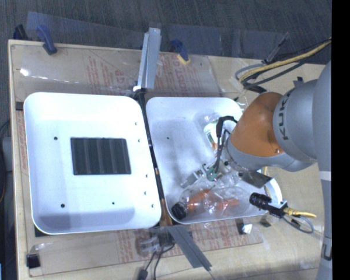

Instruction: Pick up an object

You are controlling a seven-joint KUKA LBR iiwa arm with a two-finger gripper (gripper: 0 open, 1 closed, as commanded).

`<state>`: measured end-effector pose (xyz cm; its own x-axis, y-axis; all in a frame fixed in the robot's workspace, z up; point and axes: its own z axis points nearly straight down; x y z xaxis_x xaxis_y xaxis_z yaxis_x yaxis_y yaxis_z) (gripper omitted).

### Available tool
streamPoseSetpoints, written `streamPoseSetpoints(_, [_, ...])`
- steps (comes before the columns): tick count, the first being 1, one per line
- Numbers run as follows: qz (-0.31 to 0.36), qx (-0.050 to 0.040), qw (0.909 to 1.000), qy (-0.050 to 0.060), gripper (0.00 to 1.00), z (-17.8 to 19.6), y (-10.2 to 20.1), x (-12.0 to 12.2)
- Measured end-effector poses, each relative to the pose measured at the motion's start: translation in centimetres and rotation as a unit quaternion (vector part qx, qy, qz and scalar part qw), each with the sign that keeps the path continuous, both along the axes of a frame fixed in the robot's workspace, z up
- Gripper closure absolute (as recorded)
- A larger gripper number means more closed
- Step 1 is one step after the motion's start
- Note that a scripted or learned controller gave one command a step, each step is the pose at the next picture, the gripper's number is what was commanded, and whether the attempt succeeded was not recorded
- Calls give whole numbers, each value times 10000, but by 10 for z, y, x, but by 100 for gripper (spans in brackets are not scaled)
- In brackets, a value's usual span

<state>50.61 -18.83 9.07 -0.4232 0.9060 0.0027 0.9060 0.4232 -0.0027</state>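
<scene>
Orange object (205, 202), partly under clear wrapping, near the front edge of the right bin (169, 133), just beside a small black round piece (179, 210) at the front-left corner. Seems the most graspable target among the clutter, though exact shape hard to tell through the plastic.

Long axis judged roughly left to right along the front wall; which end is the head, not possible to say.

For a good grasp: lower straight down over the middle of the orange object, fingers set across the long axis, clear of the front wall and of the loose clear plastic (221, 182).

Gripper (213, 171) low over the clutter, behind the orange object; open or closed, cannot tell.

Farther left, 1 more white bin (46, 121) with a dark ribbed rectangle (100, 156).
</scene>
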Motion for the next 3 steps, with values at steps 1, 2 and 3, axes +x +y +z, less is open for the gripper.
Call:
streamPoseSetpoints(1, [1100, 6, 9939, -15, 0, 1, 42, -29])
streamPoseSetpoints(2, [1125, 29, 9936, -1, 100, 10, 44, -29])
streamPoseSetpoints(3, [1124, 27, 9937, 1, 0, 10, 44, -29])
